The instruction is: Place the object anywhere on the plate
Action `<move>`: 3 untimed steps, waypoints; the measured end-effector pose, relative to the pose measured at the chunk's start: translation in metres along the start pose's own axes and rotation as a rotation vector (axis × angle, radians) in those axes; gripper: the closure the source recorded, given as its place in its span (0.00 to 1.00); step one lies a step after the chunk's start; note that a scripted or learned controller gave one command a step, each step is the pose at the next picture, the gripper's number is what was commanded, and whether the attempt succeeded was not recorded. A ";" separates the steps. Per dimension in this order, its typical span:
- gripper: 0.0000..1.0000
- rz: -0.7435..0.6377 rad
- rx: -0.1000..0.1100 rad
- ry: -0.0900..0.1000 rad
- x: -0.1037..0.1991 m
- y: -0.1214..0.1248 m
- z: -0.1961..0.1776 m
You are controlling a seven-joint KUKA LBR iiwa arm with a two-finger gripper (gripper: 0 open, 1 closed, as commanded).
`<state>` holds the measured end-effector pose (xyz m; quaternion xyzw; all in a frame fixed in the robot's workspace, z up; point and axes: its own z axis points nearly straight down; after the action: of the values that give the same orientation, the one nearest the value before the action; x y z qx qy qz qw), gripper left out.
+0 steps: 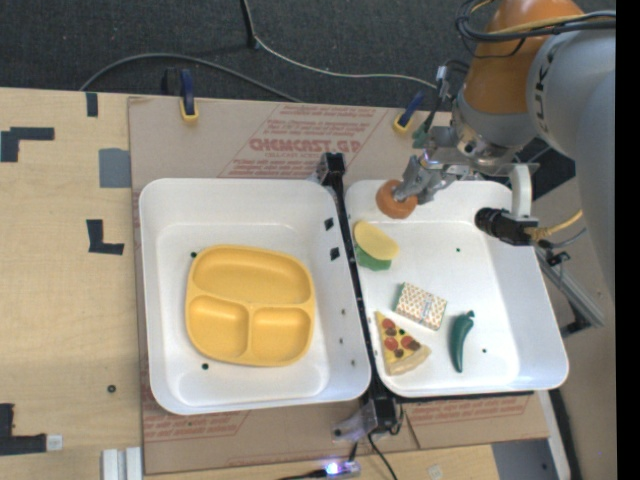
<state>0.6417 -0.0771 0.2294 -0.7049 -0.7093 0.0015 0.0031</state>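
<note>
A yellow plate [250,280] with three compartments lies in the left bin [160,218]. My gripper [408,194] is over the back left corner of the right bin [520,298], reaching down from the right. A small round orange-brown object [394,203] sits at its fingertips, and the fingers look shut on it. The object is by the bin's back rim, well right of the plate, with the divider between the bins in between.
In the right bin lie a yellow and green piece [375,245], a patterned square block [421,306], a toy pizza slice [400,341] and a green pepper [460,340]. Clamps [187,98] hold the cardboard at the back.
</note>
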 end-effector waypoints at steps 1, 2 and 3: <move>1.00 0.001 0.001 -0.001 0.045 -0.001 0.006; 1.00 0.000 0.001 -0.001 0.091 -0.008 0.003; 1.00 0.000 0.003 -0.002 0.139 -0.021 0.017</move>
<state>0.6200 0.0614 0.2131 -0.7049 -0.7092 0.0034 0.0032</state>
